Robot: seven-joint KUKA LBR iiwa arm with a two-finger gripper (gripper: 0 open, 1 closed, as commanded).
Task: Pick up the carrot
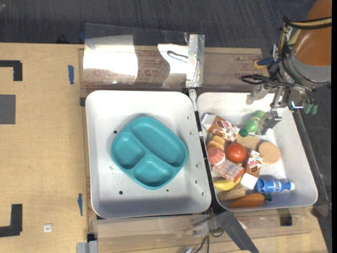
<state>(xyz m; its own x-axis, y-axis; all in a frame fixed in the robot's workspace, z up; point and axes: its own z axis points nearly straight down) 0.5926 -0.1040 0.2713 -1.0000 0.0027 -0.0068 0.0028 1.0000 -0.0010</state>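
The arm (310, 30) enters at the upper right of the frame, its orange band showing above the grey wrist; the pincer (271, 121) hangs over the upper part of the right bin (303, 157), just beside a green object (253, 124), and whether its fingers are spread or pressed together cannot be told from this slant.

The carrot (247, 200) lies along the lower edge of the right bin, orange with a dark green tip toward the right, well apart from the pincer; just above it rest a banana (225, 185) and a blue bottle (274, 185) lying on its side (its label too small to read). Higher in the pile sit a red tomato (236, 152), a round tan disc (269, 153) and several small printed food packets (223, 128); their lettering is blurred and no brand can be made out.

The left bin (105, 109) holds a teal divided plate (149, 151) with three compartments, set near its middle. The bench (37, 141) of pale wood stretches to the left, marked with black tape corners (15, 70) and small strips of blue tape (70, 74).
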